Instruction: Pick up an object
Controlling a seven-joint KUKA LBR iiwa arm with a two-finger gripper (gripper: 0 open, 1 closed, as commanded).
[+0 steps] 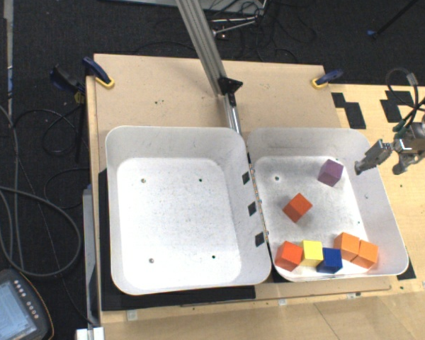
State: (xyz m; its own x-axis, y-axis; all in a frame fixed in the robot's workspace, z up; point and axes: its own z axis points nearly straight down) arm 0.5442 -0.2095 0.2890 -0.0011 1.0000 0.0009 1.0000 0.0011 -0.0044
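Purple cube [331, 171] lies loose in right white bin [382, 197]; two-finger gripper [384, 158] at bin's right rim, jaws spread, holding nothing. Pick not yet begun.

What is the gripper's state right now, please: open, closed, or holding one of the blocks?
Gripper: open, holding nothing, at the right bin's right rim, right of the purple block.
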